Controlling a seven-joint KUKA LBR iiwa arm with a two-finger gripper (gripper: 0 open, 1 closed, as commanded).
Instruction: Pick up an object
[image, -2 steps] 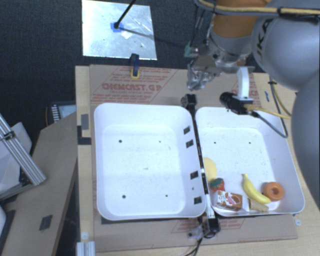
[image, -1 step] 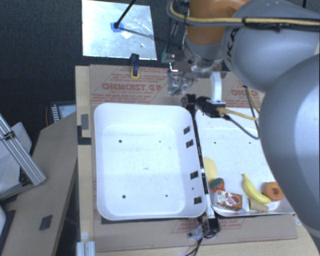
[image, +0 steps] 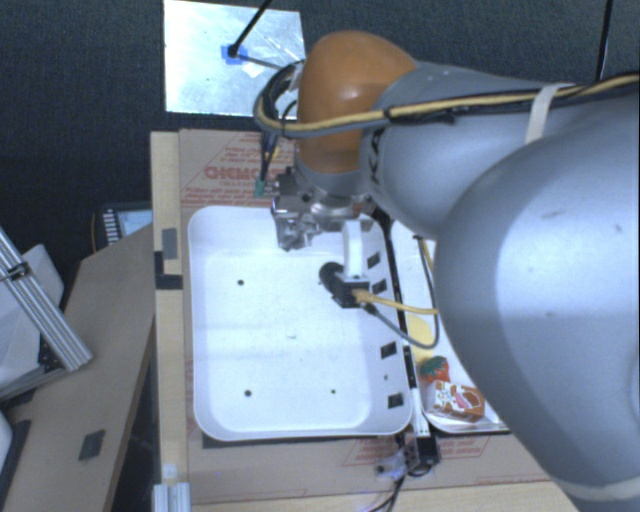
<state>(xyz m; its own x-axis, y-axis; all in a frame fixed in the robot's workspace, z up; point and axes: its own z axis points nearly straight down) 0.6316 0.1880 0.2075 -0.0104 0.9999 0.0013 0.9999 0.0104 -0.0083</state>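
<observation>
A slanted aluminium rail rests at the left edge of the bench, beside the cardboard-topped surface that carries the two bins. In the left bin, the white floor shows a few small dark dots. The gripper hangs low over this bin's far end, just below the arm's orange band. Whether it is released or clenched cannot be told from this angle, and nothing can be seen in its grasp.

The grey arm sweeps in from the right and covers most of the right bin. A small orange-and-white item lies in that bin's near left corner, partly under the arm and well apart from the gripper. It is the only candidate for a pick in view.

To do the step well, the arm would probably have to lift clear of the left bin and cross the divider between the two. It should then descend squarely over the item, allowing for the bin wall just beside it, which leaves little room on that side.
</observation>
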